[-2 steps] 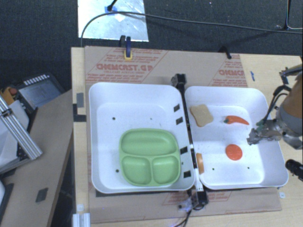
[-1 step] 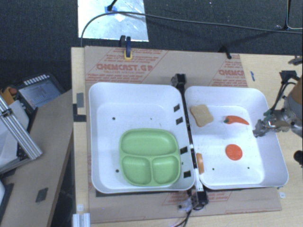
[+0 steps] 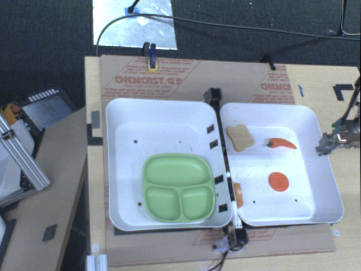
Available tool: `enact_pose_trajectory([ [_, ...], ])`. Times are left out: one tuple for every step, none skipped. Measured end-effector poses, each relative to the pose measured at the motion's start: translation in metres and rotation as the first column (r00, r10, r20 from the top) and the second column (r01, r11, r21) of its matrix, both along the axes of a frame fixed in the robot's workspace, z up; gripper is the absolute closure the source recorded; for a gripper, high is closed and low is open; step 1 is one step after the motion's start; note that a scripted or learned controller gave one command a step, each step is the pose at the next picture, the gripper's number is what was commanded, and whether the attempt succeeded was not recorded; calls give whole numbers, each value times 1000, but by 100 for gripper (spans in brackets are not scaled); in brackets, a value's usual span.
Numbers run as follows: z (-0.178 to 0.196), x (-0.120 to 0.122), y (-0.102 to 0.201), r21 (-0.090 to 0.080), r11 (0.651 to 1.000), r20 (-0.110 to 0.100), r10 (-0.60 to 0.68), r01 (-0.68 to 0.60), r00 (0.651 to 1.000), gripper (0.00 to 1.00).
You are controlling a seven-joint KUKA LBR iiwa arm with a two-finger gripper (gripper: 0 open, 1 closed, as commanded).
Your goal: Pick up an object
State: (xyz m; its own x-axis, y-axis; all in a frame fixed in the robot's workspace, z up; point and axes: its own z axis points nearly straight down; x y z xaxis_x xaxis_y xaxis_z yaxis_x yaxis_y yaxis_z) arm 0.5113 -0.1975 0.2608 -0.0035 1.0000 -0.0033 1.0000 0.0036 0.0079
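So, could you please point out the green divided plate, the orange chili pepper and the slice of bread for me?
green divided plate (image 3: 169, 171), camera view, on its large upper compartment.
orange chili pepper (image 3: 282, 144), camera view, on the middle of its body.
slice of bread (image 3: 241, 137), camera view, on the centre of its top face.

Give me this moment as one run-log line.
gripper: at right bin's right rim, holding nothing seen | right bin: bread slice, orange pepper, red disc | left bin: green divided plate | pick: not yet done
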Motion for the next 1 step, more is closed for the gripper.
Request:
enact_pose_trajectory([
  [3,4,61,5,1000,-5,7,-7,1000,100],
])
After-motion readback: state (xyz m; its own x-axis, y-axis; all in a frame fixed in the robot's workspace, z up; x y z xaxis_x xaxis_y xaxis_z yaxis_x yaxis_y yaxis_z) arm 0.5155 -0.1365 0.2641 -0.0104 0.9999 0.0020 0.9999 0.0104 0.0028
